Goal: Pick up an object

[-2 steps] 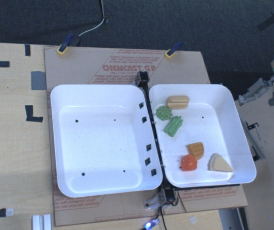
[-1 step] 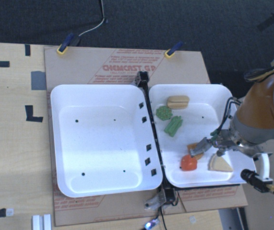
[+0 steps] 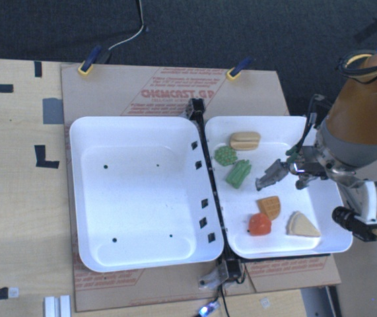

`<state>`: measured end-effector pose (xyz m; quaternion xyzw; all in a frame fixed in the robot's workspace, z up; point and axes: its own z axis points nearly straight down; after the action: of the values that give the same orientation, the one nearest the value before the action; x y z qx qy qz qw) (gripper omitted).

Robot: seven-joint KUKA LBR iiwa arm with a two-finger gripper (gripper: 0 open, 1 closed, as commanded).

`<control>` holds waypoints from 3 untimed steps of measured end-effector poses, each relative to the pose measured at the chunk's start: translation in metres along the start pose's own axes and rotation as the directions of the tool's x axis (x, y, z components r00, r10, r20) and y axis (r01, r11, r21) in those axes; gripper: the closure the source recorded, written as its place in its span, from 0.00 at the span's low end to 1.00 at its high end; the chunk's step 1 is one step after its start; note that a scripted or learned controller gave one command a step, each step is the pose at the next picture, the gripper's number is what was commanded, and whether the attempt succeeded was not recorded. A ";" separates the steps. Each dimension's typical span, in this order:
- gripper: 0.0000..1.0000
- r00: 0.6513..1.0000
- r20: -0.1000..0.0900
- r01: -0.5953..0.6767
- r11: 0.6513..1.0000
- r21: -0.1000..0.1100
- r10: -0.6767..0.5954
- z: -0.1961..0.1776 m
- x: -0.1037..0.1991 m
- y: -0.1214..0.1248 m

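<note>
Objects lie in the right bin [image 3: 277, 249] beneath the hand [image 3: 267, 179], whose grip state is unclear.

You are looking down on a pale wood counter [image 3: 16, 197] marked with dark tape pieces [image 3: 46, 157] on its left side. A brown cardboard sheet [image 3: 168, 91] with red print lies on it, pinned at the far edge by two clamps [image 3: 90, 59] with yellow and blue handles. Beyond the counter you see dark carpet [image 3: 241, 18], with a thin cable [image 3: 137, 18] trailing across it. The light is even and soft.
</note>
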<state>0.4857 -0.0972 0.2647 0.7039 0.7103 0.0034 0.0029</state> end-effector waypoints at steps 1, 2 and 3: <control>0.00 1.000 -0.002 -0.003 1.000 0.018 0.003 0.085 0.066 -0.004; 0.00 1.000 0.004 -0.011 1.000 0.002 0.011 0.002 0.020 0.008; 0.00 1.000 0.001 -0.013 1.000 0.024 0.013 0.146 -0.014 0.011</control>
<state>0.4980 -0.1107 0.1185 0.7083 0.7058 -0.0053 -0.0054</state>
